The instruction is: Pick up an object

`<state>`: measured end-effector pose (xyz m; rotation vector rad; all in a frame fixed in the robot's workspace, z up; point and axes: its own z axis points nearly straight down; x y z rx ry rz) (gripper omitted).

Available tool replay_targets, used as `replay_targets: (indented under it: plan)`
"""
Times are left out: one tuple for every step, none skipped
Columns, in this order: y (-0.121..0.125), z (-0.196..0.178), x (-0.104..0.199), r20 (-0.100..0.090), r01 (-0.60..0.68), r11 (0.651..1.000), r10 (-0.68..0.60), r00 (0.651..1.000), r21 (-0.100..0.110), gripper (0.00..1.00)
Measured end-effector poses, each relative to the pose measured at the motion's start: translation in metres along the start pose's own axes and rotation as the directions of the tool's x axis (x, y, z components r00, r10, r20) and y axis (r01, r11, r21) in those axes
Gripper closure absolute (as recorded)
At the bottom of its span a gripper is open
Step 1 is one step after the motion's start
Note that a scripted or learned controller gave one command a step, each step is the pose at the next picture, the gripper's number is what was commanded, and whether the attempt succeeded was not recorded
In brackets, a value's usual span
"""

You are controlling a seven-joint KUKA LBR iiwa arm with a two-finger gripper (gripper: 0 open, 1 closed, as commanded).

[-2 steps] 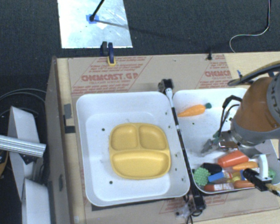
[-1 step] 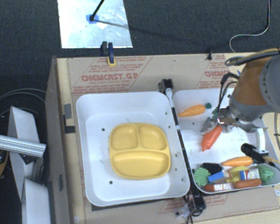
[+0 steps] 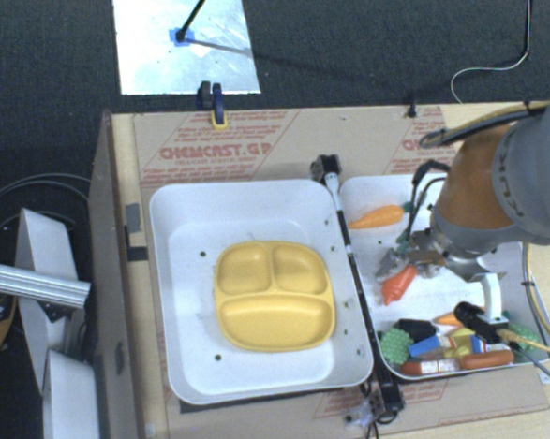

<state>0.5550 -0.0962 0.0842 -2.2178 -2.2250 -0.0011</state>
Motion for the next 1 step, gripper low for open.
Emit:
replay_targets:
  plan:
    - [0.0006, -0.0105, -0.0007, 0.001, 0.001, 1.0, -0.001, 1.0, -0.002, 1.0]
